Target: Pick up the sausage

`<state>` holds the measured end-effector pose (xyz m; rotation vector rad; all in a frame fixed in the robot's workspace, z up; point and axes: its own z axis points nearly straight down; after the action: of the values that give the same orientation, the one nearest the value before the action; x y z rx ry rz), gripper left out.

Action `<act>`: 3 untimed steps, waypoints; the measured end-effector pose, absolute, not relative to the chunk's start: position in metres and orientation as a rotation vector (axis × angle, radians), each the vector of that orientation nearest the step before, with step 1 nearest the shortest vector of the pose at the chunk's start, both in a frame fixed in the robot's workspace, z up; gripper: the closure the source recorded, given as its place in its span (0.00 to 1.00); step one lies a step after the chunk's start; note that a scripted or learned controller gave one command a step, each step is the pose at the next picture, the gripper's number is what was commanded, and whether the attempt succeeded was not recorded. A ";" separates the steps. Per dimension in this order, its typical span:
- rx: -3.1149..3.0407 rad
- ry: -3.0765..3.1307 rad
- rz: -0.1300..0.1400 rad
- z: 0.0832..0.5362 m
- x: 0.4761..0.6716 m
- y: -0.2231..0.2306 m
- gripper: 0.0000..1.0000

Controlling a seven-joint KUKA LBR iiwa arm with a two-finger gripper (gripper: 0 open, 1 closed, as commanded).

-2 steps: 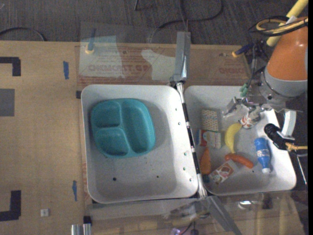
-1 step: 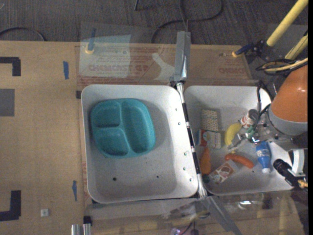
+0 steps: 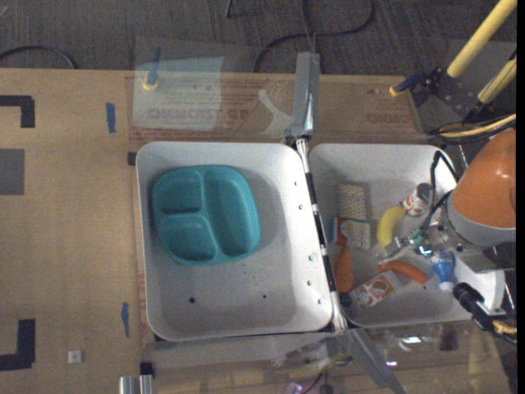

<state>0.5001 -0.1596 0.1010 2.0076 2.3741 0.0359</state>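
Note:
The sausage, a short orange-red link, lies flat in the right bin near its front right. My gripper hangs just above and behind it, under the arm's orange band, between the sausage and a yellow banana. The arm's body hides the gripper's tip. Nothing is seen lifted off the bin floor.
Around the sausage in the right bin lie a carrot, a small packet, a snack box, a waffle-like piece, a small can and a blue item. The left bin holds a teal divided plate.

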 end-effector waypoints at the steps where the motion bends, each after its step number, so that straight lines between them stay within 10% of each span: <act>1: 1.981 2.423 0.006 0.088 0.482 -0.151 0.00; 3: 1.824 2.565 0.028 0.090 0.485 -0.186 0.00</act>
<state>0.4853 -0.1856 0.0904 1.8244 2.5653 0.0278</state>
